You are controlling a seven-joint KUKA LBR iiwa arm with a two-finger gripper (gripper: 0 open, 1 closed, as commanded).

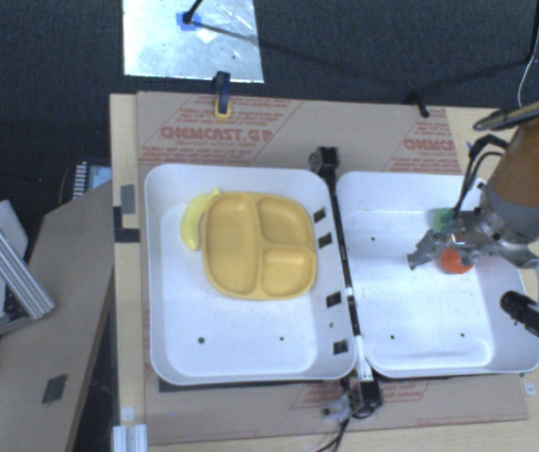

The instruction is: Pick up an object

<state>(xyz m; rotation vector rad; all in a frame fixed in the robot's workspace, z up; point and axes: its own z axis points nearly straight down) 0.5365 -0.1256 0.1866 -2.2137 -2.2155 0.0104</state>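
So gripper is down in the right bin, right at an orange ball. Can't tell if it's got hold tho. Pickup not done yet imo, lift's left.

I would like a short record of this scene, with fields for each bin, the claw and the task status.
left bin: yellow divided tray; a banana beside its left edge
right bin: small orange object near the right side
claw: low over the right bin, next to the orange object
task status: nothing visibly held
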